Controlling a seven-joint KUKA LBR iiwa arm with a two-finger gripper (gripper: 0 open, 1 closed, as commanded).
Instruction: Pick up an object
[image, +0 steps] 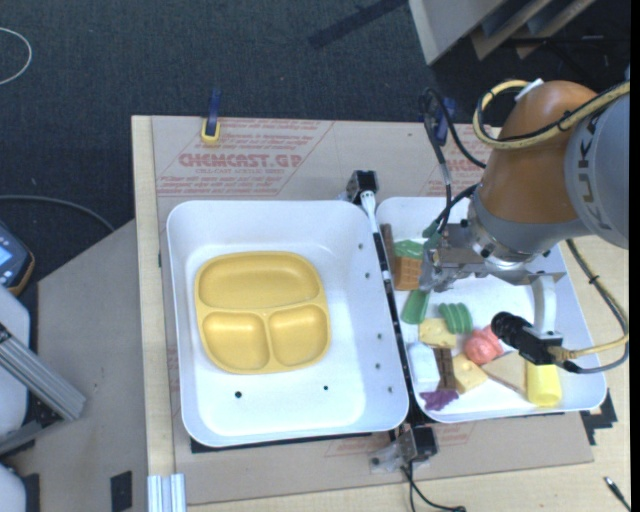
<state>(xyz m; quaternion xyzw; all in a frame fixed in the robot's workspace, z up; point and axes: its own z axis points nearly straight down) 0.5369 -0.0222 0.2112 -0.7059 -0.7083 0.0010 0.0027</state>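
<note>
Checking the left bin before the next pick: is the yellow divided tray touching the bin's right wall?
Apart. The camera view shows bare white floor between the yellow divided tray and the left bin's right wall.

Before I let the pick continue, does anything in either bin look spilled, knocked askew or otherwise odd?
Nothing stands out. The yellow divided tray lies flat in the left bin; the toy foods sit heaped but contained in the right bin, with the claw low over them.

We saw a cardboard-topped bench (250, 150) carrying two white bins (290, 410) side by side, touching.
</note>
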